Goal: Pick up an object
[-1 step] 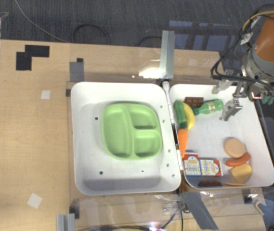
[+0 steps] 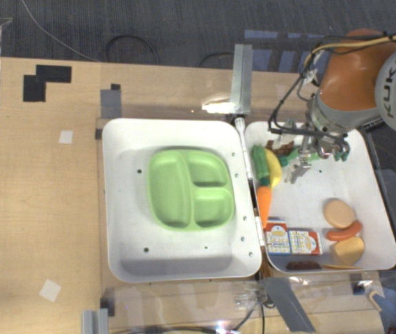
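Observation:
The right bin (image 2: 375, 186) holds several toy foods. Along its left wall lie a green vegetable (image 2: 259, 163), a yellow banana (image 2: 273, 168) and an orange carrot (image 2: 263, 202). A small printed box (image 2: 292, 241) sits at the front. A tan bread roll (image 2: 339, 213), a red sausage (image 2: 344, 231) and a yellow-orange wedge (image 2: 349, 250) cluster at the front right. My gripper (image 2: 300, 164) hangs low over the bin's back left part, just right of the banana, and nothing shows held in it.
The left bin (image 2: 124, 256) holds a green divided plate (image 2: 189, 188). A metal post (image 2: 241, 82) stands behind the wall between the bins. The grey and orange arm (image 2: 354, 82) reaches in from the back right, with cables looping beside it.

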